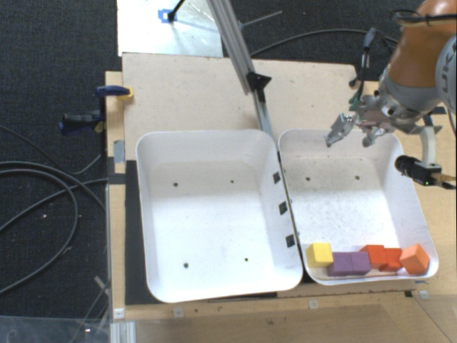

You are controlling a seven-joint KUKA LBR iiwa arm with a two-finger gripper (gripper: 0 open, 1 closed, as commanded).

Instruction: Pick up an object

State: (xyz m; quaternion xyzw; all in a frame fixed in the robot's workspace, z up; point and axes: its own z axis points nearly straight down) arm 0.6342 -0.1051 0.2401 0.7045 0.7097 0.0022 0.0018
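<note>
With fingers (353, 133) spread and empty at the right bin's (410, 184) 12 o'clock, the blocks (368, 259) sit packed at 6. Tight row against the wall: fingers may jam or nudge neighbours.

We see a tan wooden bench (193, 91) across the middle of the frame, on dark carpet (50, 41). At the bench's left edge, a blue clamp (96, 106) with a yellow tip grips it. Black cables (36, 191) loop over the carpet at the left. A slim metal pole (235, 41) slants down from the top centre, and behind it a pale floor panel (153, 20) lies at the top.
</note>
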